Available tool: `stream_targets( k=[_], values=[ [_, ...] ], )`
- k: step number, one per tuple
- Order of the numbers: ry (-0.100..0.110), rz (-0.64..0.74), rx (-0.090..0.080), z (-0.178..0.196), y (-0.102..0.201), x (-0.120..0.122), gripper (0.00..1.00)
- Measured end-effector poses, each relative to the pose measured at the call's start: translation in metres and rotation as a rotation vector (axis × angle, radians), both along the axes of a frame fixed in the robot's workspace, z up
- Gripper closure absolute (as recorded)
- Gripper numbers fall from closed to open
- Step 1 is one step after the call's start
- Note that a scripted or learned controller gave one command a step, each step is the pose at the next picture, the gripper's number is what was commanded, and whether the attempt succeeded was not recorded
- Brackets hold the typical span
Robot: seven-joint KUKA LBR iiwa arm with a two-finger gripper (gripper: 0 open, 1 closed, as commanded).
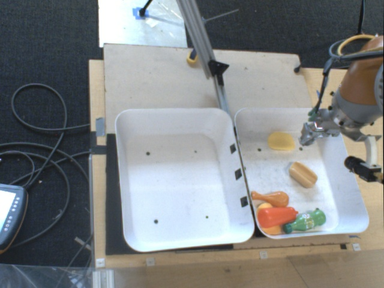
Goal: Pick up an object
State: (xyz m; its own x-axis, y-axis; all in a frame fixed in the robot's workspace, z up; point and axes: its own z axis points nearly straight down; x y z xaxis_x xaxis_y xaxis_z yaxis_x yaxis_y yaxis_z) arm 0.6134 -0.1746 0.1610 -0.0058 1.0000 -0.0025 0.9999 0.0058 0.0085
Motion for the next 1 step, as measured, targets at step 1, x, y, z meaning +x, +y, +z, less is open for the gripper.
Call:
stream_targets(
  k=[1],
  values=[
    [0.001,0.000,0.000,0.0447,-0.0038,0.0018,1.00]
  ],
)
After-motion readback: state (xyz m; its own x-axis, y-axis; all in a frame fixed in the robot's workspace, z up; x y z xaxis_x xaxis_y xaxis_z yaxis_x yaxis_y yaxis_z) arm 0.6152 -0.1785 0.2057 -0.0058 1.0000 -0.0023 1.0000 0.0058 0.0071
